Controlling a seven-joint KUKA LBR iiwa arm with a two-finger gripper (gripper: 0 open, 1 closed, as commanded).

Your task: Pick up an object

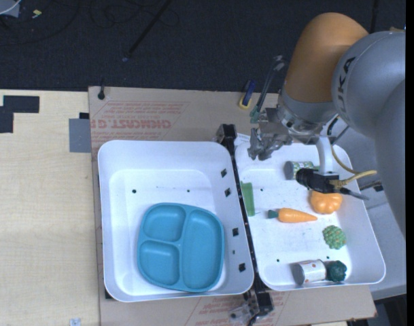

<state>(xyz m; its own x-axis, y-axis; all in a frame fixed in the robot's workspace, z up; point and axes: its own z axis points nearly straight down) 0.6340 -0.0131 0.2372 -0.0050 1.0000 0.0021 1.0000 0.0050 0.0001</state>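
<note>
Carrot (296, 215) looks the likeliest pick: it lies flat near the middle of the right bin (370, 277), well apart from the walls, with bare floor on both long sides. It reads as a small toy, orange with a green stub at its blunt left end, tapering to a point at the right. I judge it light and stiff, probably smooth plastic, so it may slip or roll if pinched near the thin tip; the thick half beside the stub, taken across its width, seems the safer hold.

Around it lie an orange lump (325, 202) just to its upper right, a green knobbly ball (334, 236), a grey-and-red can (309, 272) touching a dark green piece (337, 271), and a green strip (247, 198) along the left wall. The left bin (118, 175) holds a blue tray (180, 247).

The gripper (260, 146) hangs over the right bin's upper left corner, away from the carrot, with nothing visibly between its prongs. Whether it is released or clenched I cannot tell.
</note>
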